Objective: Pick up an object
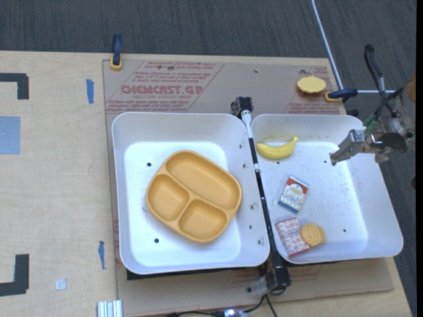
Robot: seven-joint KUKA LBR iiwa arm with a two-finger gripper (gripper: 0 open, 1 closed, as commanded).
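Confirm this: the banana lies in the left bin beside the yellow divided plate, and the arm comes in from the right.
Not quite. The banana lies in the right bin, at its far left corner; the yellow divided plate sits alone in the left bin. The camera view shows this. The arm does come in from the right.

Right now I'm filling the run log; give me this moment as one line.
gripper: over right bin, nothing visibly held | banana, small carton, cookie: in right bin | yellow tray: left bin
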